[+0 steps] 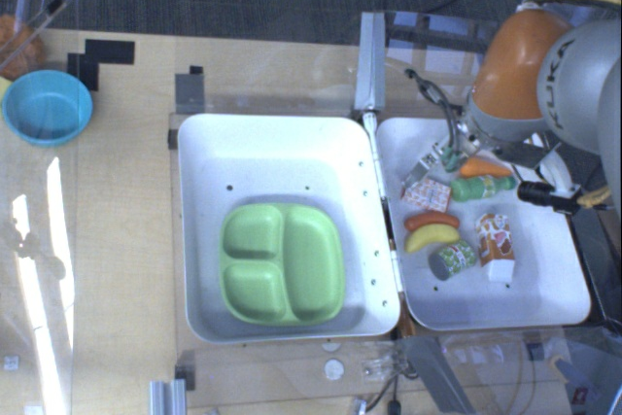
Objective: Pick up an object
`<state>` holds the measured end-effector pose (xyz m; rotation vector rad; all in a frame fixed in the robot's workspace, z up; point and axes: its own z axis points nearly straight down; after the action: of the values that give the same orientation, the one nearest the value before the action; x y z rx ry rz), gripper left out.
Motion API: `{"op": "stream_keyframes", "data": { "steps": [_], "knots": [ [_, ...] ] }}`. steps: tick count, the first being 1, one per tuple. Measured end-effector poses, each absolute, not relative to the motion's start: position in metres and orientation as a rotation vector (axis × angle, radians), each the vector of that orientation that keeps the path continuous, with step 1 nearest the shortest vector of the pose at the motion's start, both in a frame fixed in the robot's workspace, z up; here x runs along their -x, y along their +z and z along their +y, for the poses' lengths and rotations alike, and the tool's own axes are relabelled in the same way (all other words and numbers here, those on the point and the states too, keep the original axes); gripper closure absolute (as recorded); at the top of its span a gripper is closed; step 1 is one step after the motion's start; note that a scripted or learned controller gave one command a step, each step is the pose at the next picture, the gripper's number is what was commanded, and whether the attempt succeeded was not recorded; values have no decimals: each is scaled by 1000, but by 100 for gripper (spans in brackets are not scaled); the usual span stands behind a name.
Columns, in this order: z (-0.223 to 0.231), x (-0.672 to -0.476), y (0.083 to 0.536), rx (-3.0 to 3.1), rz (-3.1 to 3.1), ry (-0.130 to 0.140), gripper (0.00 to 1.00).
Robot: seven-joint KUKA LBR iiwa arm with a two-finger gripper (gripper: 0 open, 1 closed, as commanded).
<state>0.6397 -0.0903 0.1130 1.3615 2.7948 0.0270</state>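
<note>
Two shallow white bins sit side by side on the pale wooden worktop (117, 238). Left bin (204, 209) holds a green divided tray (284, 262), lying flat toward its near side. Right bin (544, 301) carries a loose cluster of small things: an orange carrot-like piece (483, 168) touching a green bottle (483, 187) just below it, a red-and-white checked packet (427, 194), a red sausage (431, 221) lying against a yellow banana (431, 237), a small green can (453, 259) on its side, and an orange-and-white carton (495, 240) at the right of the group. The grey arm with its orange band (512, 63) leans over the far part of the right bin, and the hand (448, 154) is low, near the checked packet and the carrot's left end. It is small and blurred, so whether it is apart or together cannot be told; it seems to hold nothing. A blue bowl (47, 107) stands on the worktop at far left, well apart from the bins
</note>
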Motion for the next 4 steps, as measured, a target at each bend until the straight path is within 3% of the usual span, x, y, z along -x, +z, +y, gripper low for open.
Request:
{"op": "stream_keyframes", "data": {
  "steps": [4],
  "knots": [
    [-90, -640, 113, -1362, 2795, 27, 0]
  ]
}}
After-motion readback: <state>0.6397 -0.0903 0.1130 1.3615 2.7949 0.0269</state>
